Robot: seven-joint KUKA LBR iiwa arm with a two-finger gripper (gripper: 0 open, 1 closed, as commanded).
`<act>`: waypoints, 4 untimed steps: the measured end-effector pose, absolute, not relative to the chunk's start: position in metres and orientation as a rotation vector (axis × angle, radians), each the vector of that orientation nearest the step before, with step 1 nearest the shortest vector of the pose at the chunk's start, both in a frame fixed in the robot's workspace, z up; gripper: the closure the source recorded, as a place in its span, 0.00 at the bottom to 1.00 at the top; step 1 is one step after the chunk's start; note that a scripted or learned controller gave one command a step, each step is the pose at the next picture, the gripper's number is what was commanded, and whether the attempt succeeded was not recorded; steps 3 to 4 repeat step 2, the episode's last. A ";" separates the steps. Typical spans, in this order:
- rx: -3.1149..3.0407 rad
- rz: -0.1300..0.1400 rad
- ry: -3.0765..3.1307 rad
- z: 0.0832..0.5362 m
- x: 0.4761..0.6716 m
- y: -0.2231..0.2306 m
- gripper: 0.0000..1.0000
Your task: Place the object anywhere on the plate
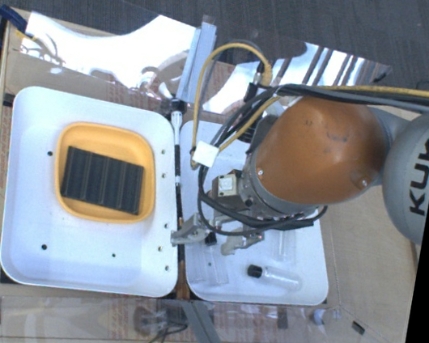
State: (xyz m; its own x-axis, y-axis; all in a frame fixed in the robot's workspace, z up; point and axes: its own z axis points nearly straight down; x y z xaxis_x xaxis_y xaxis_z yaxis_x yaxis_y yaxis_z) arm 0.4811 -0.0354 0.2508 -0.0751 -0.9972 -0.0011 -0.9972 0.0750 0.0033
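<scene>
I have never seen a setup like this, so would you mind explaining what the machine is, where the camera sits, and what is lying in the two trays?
This is one fixed camera above a bench, looking down at a slant. The big grey and orange shape is a robot arm reaching in from the right; its gripper hangs low over the right white bin. In that bin lies a small clear tube with a dark cap, apart from the gripper, not held. The left white bin holds a yellow plate with a dark ribbed insert, the drop-off spot.
</scene>
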 end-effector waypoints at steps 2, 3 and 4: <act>2.400 -0.004 -2.027 0.191 0.600 0.041 0.00; 2.400 -0.004 -2.027 0.191 0.600 0.041 0.00; 2.400 -0.004 -2.027 0.191 0.600 0.041 0.00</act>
